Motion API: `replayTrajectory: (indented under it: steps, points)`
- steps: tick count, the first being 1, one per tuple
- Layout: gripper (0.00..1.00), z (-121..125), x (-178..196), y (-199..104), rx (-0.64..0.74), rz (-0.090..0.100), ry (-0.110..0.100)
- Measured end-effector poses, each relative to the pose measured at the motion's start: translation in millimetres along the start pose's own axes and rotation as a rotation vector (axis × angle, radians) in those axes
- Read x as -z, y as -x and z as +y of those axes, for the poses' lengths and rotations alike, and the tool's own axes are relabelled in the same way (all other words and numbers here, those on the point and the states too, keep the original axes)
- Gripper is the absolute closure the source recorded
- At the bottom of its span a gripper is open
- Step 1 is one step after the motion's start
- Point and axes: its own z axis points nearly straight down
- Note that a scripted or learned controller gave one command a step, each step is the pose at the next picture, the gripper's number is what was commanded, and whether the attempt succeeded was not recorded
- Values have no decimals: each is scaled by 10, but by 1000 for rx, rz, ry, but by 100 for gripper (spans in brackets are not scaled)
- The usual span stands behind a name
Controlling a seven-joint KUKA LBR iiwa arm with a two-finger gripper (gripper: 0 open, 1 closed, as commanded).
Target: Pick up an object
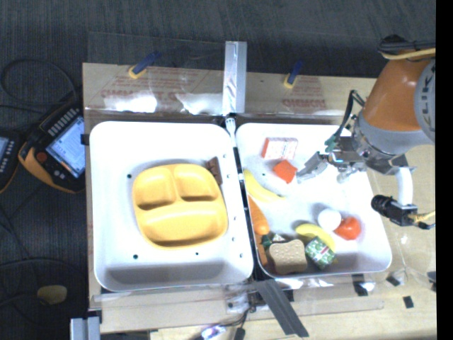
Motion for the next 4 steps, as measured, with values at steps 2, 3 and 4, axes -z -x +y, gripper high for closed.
replayTrajectory:
  steps: [2,3,4]
  points:
    - [100,1018,-1064,98,32,-10,12]
    - [0,1017,-1065,99,32,-11,11]
    - [0,615,-1164,-97,35,-7,11]
